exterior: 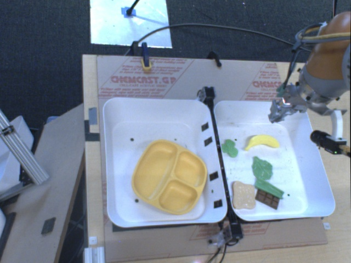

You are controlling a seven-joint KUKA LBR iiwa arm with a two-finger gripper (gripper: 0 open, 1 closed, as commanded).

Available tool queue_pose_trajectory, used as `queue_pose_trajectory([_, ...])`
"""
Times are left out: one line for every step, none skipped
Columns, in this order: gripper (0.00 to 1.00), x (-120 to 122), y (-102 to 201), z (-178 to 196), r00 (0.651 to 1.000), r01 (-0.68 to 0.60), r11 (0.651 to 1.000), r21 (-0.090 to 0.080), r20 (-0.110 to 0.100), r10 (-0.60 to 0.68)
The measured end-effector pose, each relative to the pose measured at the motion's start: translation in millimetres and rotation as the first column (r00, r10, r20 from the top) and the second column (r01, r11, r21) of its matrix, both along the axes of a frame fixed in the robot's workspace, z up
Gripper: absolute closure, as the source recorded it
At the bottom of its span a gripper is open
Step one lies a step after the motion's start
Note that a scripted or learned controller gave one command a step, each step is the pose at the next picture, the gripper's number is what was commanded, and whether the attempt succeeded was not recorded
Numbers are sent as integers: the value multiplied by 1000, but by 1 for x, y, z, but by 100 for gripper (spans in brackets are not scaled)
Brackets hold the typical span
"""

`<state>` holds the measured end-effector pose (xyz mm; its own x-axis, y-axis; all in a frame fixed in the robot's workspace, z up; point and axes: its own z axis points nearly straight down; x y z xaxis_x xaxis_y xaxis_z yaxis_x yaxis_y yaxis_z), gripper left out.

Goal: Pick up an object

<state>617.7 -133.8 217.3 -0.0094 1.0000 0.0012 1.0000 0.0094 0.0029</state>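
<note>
The right bin holds a yellow banana, a small green piece, a larger green leafy piece, a tan toast-shaped piece and a brown chocolate block with a green strip on it. My gripper hangs over the bin's far edge, up and to the right of the banana, apart from every object. Nothing shows between its fingers.
The left bin holds a yellow divided tray. A black clip bar runs between the bins. Cardboard lies under both bins. A cable arcs over the back. An aluminium frame stands at the far left.
</note>
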Motion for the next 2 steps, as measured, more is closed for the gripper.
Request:
queue_pose_trajectory([100, 6, 59, 9, 1000, -1, 1000, 1, 0, 1])
queue_pose_trajectory([100, -6, 115, 5, 1000, 0, 1000, 0, -3, 0])
